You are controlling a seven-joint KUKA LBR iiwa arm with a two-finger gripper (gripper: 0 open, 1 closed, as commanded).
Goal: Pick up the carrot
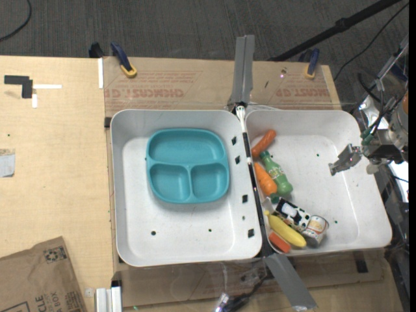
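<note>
The carrot (263, 142) is an orange tapered piece lying at a slant against the left wall of the right bin (325, 125), near its far end. A second orange piece (265, 181) lies just below it, beside a green bottle (277, 175). My gripper (342, 159) hangs over the right part of the same bin, well to the right of the carrot and apart from every object. Nothing shows between its tips.
A yellow banana (287, 231), a black-and-white cow toy (290, 213), a small can (316, 227) and a red piece (279, 242) crowd the right bin's near-left corner. The left bin (130, 194) bears a teal divided plate (188, 166). Bare bin floor lies under the gripper.
</note>
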